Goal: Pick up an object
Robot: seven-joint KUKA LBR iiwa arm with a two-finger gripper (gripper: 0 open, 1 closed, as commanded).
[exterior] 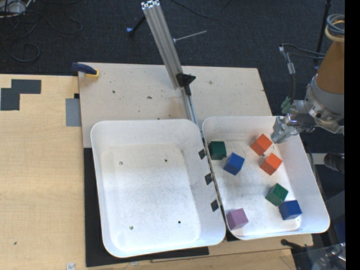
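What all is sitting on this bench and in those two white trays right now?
Orange cubes: two, orange, right bin, upper part, one just by the gripper, one below it.
Blue cubes: two, blue, right bin, one near the middle, one at the lower right.
Green cubes: two, dark green, right bin, one by the dividing edge, one lower right.
Purple cube: one, pale purple, right bin, lower left corner.
Shallow white bins: two, white, side by side, left, right.
Aluminium bar: one, silver, slanting behind the bins.
Gripper: one, grey, over the right bin's upper right.
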